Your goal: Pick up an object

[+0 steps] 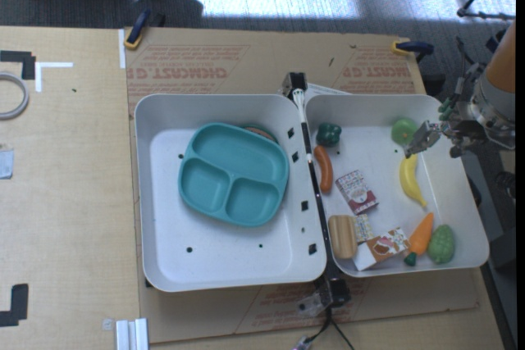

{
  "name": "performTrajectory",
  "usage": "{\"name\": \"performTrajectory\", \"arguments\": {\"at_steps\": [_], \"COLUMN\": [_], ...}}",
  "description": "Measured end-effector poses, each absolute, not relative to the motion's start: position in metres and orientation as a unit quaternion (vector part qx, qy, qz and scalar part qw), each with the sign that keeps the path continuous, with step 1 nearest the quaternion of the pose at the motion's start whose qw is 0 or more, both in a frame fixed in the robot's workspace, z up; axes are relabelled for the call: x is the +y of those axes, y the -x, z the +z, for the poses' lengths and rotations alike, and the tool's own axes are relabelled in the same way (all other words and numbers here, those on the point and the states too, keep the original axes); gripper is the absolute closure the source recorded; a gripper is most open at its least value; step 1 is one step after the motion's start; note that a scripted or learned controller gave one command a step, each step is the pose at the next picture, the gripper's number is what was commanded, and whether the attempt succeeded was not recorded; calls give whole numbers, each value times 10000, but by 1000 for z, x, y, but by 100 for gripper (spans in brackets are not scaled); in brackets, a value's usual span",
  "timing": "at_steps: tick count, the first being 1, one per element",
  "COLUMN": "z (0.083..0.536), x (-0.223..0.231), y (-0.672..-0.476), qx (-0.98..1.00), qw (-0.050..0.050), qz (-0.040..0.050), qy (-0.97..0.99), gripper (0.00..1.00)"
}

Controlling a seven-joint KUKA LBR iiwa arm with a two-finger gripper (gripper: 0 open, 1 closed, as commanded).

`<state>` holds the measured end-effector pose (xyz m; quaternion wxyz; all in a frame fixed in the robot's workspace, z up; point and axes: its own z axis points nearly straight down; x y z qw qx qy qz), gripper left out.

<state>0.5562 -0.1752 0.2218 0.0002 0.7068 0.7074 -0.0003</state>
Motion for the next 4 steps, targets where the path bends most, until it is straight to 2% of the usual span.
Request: {"name": "performTrajectory", "arguments": {"at_steps": [1, 2, 3, 4], "z": [136, 92, 102, 231], "x": [-168, -179, -179, -121], "y": [-545, -530, -531, -533], "qx": [7062, 7062, 7050, 7076], "qw": [-3, -5, -1, 8], "qz": [-4, -3, -3, -1], "qy": [-7080, -7081, -7092, -7066], "gripper": [0, 0, 100, 100]}}
